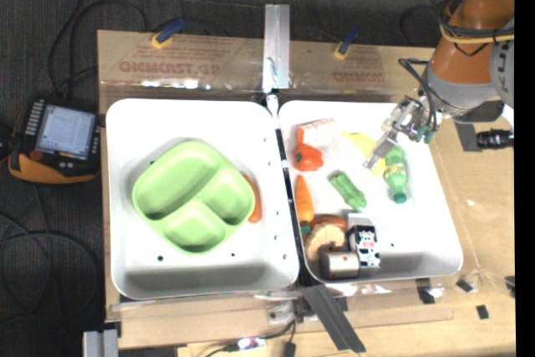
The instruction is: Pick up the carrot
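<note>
Two shallow white bins are seen side by side on a bench from above. In the left bin [125, 263] a light green divided plate [192, 195] is set, with a sliver of something orange showing at its right edge.

The carrot [304, 198] lies in the right bin [435, 247], against its left wall, about midway between far and near. It is small, orange and tapered, and is laid lengthwise. Far of it a red-orange pepper [308, 156] is placed; to its right a green pickle-like piece [348, 190] lies. Near it a bread-like roll [324, 230] and a brown can [339, 264] are crowded.

The gripper [383, 155] is held over the right bin's far right part, just beside a green bottle [396, 175], well apart from the carrot. Whether its fingers are spread cannot be told.
</note>
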Tool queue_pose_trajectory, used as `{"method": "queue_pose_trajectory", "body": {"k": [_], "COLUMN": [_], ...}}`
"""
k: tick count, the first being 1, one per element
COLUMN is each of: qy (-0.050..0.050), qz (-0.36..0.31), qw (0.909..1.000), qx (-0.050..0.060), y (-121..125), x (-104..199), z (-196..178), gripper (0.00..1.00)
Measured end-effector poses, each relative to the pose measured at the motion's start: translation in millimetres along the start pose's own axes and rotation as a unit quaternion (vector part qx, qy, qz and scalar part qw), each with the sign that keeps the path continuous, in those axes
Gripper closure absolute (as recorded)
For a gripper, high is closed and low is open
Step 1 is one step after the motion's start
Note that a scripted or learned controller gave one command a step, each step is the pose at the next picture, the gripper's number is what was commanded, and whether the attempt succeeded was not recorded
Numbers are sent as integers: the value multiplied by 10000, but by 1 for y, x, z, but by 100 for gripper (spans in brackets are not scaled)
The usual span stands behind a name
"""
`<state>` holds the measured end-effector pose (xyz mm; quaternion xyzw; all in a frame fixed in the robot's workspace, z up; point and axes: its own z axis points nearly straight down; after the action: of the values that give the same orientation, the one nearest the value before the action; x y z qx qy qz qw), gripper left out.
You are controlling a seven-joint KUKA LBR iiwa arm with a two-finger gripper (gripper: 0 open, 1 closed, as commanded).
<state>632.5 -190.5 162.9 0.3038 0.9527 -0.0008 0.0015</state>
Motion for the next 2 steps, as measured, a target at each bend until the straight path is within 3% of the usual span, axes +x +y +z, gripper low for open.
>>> {"method": "queue_pose_trajectory", "body": {"k": [1,2], "qy": [43,-33], "qz": [-1544,-3196], "qw": [9880,9475], "qx": [25,-13], "y": [32,31], "x": [-10,68], "z": [75,73], "gripper": [0,0]}}
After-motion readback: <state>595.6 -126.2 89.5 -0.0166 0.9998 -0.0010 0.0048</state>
